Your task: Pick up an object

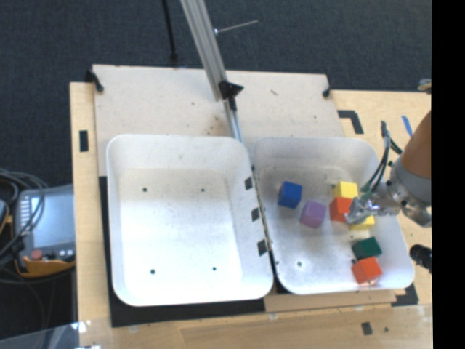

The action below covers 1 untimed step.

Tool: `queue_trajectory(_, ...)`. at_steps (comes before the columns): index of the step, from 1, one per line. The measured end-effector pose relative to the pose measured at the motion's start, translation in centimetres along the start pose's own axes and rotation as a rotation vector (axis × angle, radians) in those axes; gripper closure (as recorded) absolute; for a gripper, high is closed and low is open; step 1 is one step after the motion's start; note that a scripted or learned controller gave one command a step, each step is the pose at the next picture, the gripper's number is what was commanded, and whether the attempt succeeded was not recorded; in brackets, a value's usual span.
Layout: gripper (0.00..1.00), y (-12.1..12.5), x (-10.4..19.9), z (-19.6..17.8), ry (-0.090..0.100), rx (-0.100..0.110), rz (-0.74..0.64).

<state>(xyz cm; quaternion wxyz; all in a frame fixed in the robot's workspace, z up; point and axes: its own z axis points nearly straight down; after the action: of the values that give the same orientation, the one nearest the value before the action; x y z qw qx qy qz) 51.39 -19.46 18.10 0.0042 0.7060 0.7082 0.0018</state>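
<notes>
Several small blocks lie in the right bin (305,155): a blue cube (290,194), a purple cube (313,214), a yellow cube (346,190), an orange-red cube (339,209), a yellow block (364,222), a green cube (366,248) and an orange cube (366,270). My gripper (361,210) reaches in from the right and sits low at the bin's right side. It is right up against the orange-red cube and just above the yellow block, which it partly hides.
The left bin (116,195) stands beside the right one, and their rims meet at the middle. A slanted metal rail (207,42) rises from behind the bins. Black clips (256,213) sit along the shared rim.
</notes>
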Motion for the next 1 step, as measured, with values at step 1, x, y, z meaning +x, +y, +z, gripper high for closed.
queue_trajectory(1, 1.0, 0.26, -0.17, -5.41, 0.0, 0.0, -0.001)
